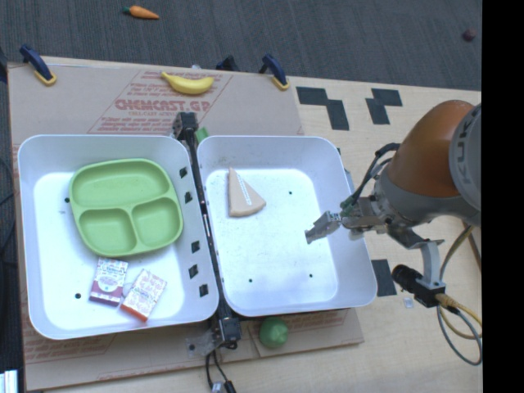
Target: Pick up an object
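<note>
A tan wedge-shaped piece (243, 194), like a slice of bread, lies in the upper left of the right bin (278, 293). My gripper (321, 229) hangs over the right side of that bin, well to the right of the wedge and apart from it. Nothing shows between its fingers. The left bin (41, 301) holds a green divided plate (125, 204) and two small packets (110, 282) (145, 293) near its front.
A yellow banana (188, 81) lies on the cardboard behind the bins. A green ball (274, 332) rests on the bench just in front of the right bin. Blue clamps (275, 70) grip the cardboard's far edge. An orange carrot (142, 11) lies on the floor.
</note>
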You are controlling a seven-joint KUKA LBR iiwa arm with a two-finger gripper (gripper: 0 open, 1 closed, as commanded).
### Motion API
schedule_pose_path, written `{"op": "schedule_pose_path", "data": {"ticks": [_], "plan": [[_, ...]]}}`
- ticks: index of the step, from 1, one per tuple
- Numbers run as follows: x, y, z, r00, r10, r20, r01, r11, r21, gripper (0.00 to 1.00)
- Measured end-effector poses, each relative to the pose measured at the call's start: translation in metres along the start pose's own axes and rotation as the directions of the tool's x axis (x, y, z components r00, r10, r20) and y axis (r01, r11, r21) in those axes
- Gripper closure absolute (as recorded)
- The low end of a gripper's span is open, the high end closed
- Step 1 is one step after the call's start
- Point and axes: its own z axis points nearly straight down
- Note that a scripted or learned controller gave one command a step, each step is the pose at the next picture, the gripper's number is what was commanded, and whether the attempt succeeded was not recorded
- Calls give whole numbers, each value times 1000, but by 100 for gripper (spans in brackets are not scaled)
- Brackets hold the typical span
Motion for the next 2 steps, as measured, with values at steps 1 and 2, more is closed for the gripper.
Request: {"op": "schedule_pose_path", "data": {"ticks": [1, 2], "plan": [[-5, 70, 100, 1000, -2, 1, 2, 1000, -1, 0], [-5, 13, 100, 1000, -2, 1, 2, 1000, 0, 0]]}}
